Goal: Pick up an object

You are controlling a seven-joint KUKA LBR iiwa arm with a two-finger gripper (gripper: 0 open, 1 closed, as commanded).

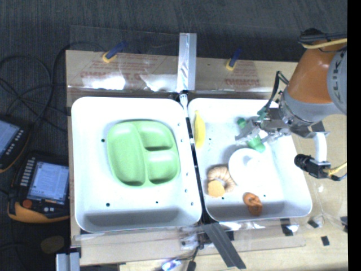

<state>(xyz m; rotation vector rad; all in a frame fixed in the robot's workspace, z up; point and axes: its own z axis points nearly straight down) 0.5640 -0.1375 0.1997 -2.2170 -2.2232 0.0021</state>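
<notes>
The gripper (255, 135) hangs low over the upper middle of the right-hand bin (302, 205), at the end of a grey arm with an orange band (316, 78) that comes in from the right. Something small and green (257, 145) sits right at its tip, but I cannot tell whether that is a held object or part of the tool, nor how the gripper is set.

Directly below the gripper, toward the near edge of the bin and almost touching it in this view, lies a round white dish (249, 165). To the dish's left, touching its rim, rests a tan ring-shaped toy like a doughnut (219, 176) with an orange lump at its near side. Nearer still, by the bin's front wall, lies a small orange-brown piece (253, 202).

Well to the gripper's left, along the wall dividing the bins, lies a yellow banana-like object (199, 127), its long axis running front to back.

The left-hand bin (84, 151) holds a green divided plate (144, 153), well apart from the arm.

The white dish looks like the nearest candidate: a short drop toward the bin's front.
</notes>
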